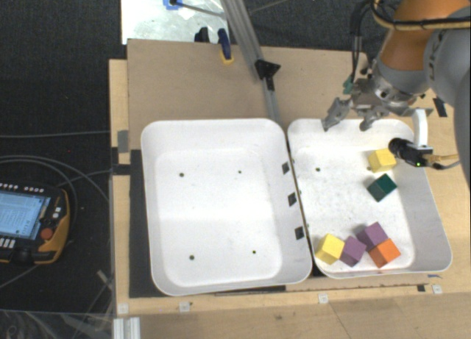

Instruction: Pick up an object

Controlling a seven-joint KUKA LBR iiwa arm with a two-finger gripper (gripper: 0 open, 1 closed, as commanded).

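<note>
Four blocks huddle at the right bin's [430, 216] bottom edge: yellow block [330, 247], purple block [352, 251], another purple block [374, 233] and orange block [383, 252]. Higher up sit a green block [381, 187] and a second yellow block [382, 159]. Above the bin's top edge hangs the gripper [349, 119], fingers spread apart, holding nothing. At centre, the left bin [213, 205] has lots of room.

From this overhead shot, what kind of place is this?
Probably a robotics lab's pick-and-place test bench: a robot arm over two white bins, small colored blocks in the right one, and a teach pendant lying nearby.
</note>
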